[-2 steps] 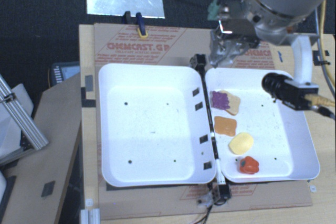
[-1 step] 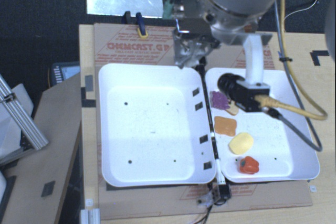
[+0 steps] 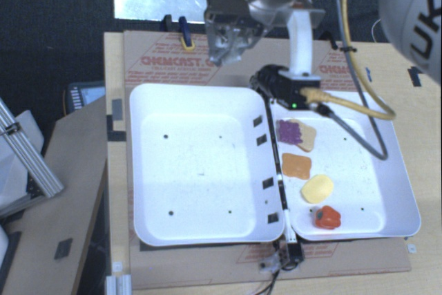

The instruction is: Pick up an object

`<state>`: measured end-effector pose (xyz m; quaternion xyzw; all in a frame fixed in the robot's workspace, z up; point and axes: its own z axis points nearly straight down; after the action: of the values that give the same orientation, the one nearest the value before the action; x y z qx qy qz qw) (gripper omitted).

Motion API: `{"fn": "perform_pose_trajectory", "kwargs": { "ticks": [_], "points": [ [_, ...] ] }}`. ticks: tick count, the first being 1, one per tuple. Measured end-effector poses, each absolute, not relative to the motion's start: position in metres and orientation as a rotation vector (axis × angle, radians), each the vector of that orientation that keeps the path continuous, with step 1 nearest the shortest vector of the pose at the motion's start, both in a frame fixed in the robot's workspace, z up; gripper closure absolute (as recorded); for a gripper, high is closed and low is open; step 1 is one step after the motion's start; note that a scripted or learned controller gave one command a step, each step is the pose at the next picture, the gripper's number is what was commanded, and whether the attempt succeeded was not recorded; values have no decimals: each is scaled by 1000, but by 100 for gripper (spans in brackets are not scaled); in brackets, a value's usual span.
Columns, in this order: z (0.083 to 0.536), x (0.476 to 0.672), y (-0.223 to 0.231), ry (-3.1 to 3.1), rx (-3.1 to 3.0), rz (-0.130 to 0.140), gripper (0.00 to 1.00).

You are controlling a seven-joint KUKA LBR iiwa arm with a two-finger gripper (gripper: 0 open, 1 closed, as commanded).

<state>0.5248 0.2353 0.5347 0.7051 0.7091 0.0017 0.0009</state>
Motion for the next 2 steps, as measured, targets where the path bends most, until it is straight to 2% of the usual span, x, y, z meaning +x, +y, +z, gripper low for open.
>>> {"fn": "perform_pose_trajectory", "kwargs": {
  "ticks": [1, 2],
  "points": [
    [535, 485, 202, 2222, 2221, 2, 100],
    [534, 545, 236, 2225, 2215, 5, 100]
  ]
}}
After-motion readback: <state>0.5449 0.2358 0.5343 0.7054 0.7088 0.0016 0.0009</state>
